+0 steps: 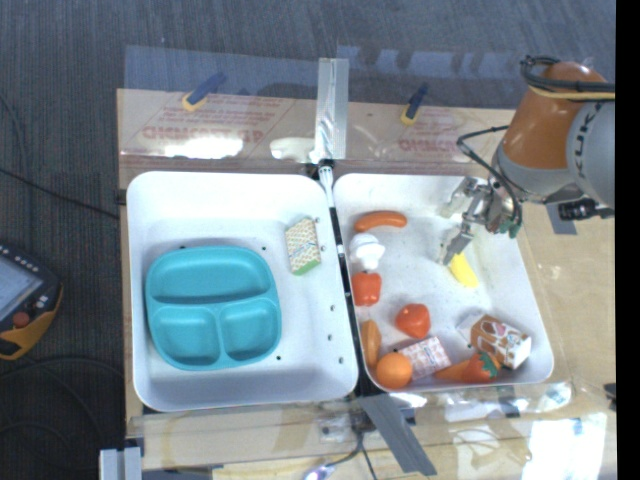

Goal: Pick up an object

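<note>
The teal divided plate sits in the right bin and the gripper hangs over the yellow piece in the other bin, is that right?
Not quite. The camera view shows the teal divided plate in the left bin. The gripper does hang over the yellow piece, which lies in the right bin.

Dark grey carpet floor [250, 8] around a cardboard-topped bench [240, 118].
</note>
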Controlling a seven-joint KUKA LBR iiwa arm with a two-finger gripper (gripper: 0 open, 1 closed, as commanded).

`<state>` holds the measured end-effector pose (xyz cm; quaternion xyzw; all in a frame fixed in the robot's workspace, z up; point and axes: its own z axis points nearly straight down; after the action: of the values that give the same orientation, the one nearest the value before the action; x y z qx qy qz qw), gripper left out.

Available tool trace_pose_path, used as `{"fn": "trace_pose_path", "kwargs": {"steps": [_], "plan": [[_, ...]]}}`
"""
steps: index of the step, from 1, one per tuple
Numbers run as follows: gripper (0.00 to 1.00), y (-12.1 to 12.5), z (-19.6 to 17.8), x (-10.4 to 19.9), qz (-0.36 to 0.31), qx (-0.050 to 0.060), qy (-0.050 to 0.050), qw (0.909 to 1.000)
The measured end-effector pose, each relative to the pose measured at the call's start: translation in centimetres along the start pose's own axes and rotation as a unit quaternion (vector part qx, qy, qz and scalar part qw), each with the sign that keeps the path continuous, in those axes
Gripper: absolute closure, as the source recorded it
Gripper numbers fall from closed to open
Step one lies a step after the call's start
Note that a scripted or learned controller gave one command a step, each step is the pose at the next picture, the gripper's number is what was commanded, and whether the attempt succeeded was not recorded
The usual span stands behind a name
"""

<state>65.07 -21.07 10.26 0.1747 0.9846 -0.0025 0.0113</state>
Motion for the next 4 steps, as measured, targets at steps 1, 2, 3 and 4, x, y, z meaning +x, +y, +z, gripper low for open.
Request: {"fn": "trace_pose_path", "kwargs": {"steps": [1, 2, 3, 4], "plan": [[0.0, -1.0, 1.1, 5.3, 0.067, -0.002, 0.004, 0.9977], [1.0, -0.9, -0.1, 5.1, 0.066, -0.002, 0.0, 0.9978], [1.0, -1.6, 0.6, 13.0, 0.097, 0.0, 0.001, 0.9953], [1.0, 2.4, 0.8, 9.1, 0.146, 0.0, 0.003, 0.9893]]}}
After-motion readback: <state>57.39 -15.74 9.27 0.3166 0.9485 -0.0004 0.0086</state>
